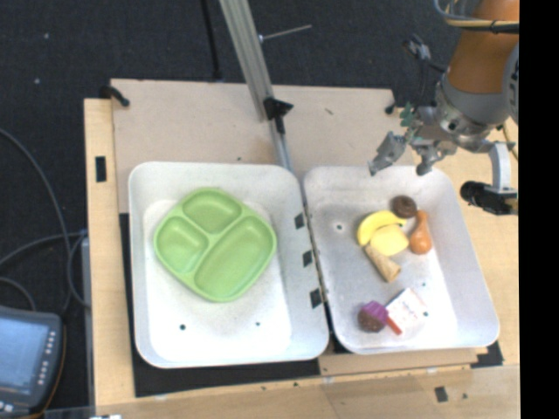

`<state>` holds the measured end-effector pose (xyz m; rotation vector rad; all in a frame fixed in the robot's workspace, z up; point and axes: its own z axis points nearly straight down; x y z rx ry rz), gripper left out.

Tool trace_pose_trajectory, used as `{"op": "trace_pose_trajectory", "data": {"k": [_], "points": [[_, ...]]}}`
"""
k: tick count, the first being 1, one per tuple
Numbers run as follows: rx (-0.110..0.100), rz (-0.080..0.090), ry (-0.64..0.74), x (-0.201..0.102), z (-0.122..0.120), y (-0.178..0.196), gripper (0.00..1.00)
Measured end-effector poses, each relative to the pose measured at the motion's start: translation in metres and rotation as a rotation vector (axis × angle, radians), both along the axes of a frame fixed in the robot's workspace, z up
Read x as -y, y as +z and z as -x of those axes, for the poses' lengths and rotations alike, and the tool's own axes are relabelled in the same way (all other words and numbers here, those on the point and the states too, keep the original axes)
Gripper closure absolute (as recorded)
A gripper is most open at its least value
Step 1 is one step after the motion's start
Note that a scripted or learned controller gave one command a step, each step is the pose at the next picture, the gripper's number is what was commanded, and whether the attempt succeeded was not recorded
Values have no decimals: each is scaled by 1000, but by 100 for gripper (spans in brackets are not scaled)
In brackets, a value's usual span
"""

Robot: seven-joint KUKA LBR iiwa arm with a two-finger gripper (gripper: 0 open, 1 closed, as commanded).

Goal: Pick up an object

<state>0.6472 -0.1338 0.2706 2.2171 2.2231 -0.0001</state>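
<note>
Two shallow white bins are seen side by side on the desk [175,129]. In the left bin [144,321] a green divided plate [215,243] is laid, a little toward ten o'clock of that bin's middle. The right bin [463,321] carries the small things from which one is to be picked.

A yellow banana [377,226] is found near the middle of the right bin, with a pale yellow piece [390,242] touching it at five o'clock and a tan cork-like cylinder [384,264] just below that. A brown round thing [403,206] sits at one o'clock of the banana, and an orange carrot-like piece [421,234] stands just beside it at three o'clock. Toward six o'clock of the bin a dark purple lump [373,317] and a white and red packet [406,310] are set close together, apparently touching.

The pincer [403,154] is held over the far rim of the right bin, at twelve o'clock of the cluster, with its two fingers [385,155] spread apart and nothing between them. Nothing has been picked yet, so the task is judged to be at its approach.

Trouble is most likely to come from the crowding: the banana, the pale piece, the cylinder and the carrot are packed so tightly that a finger could land on a neighbour and the target be pushed aside rather than pinched. The curved banana could slip out as the fingers are pressed together. The flat packet may offer too little height to be gripped. A descent too near the rim could also strike the bin wall.
</note>
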Motion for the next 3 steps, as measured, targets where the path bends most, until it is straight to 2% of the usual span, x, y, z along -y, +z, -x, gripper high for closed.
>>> {"op": "trace_pose_trajectory", "data": {"k": [1, 3], "points": [[0, 0, 0, 0, 0, 0, 0], [-7, 0, -4, 14, 12, -118, 0]]}}
